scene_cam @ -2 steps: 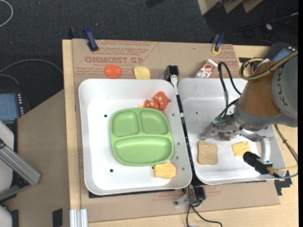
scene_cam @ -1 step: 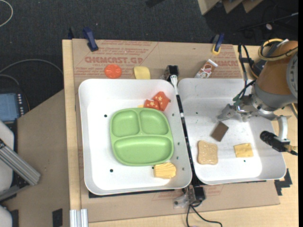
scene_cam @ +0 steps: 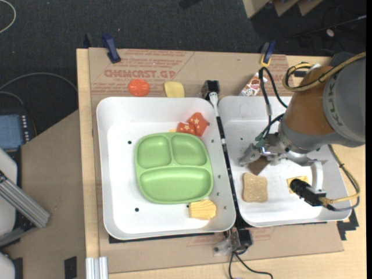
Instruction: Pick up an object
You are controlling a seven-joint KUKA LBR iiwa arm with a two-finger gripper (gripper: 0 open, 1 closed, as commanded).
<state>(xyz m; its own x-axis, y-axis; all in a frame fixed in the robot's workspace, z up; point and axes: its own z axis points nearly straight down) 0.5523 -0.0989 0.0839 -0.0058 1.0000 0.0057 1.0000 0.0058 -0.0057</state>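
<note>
Here the gripper (scene_cam: 256,158) is hanging low inside the right bin (scene_cam: 244,112), just above the slice of toast (scene_cam: 254,188), and whether it is open or closed I cannot tell. The toast is lying flat near the bin's front edge, apart from the gripper. Left of the toast, in the left bin (scene_cam: 113,156), a green divided plate (scene_cam: 173,168) is sitting, with a red block (scene_cam: 195,124) behind it and a yellow piece (scene_cam: 201,210) at its front corner.
</note>
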